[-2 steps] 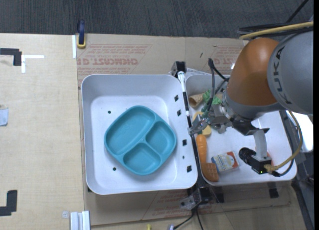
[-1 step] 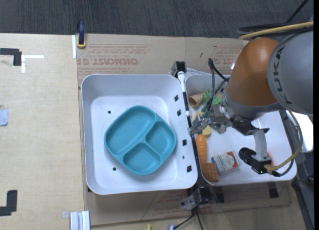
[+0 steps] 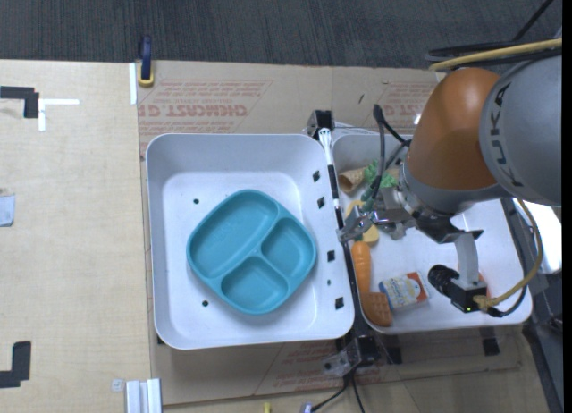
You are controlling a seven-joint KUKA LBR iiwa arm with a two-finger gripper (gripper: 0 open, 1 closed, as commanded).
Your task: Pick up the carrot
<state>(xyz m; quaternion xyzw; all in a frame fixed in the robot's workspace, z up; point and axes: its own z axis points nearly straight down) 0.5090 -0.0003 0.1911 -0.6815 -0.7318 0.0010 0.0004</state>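
The carrot (image 3: pixel 361 265) is an orange stick lying lengthwise along the left wall of the right bin (image 3: pixel 500 308). My gripper (image 3: pixel 361 223) hangs low over the bin just above the carrot's far end, under the grey arm with its orange band (image 3: pixel 456 134). I see nothing lifted clear of the bin floor. The arm hides the bin's middle and far part.
A brownish-orange food piece (image 3: pixel 376 310) lies at the carrot's near end, beside a small white carton (image 3: pixel 407 291). Yellow pieces (image 3: pixel 354 179) and a green item (image 3: pixel 389 181) lie near the far wall. The left bin (image 3: pixel 170 223) holds a blue divided plate (image 3: pixel 252 251).
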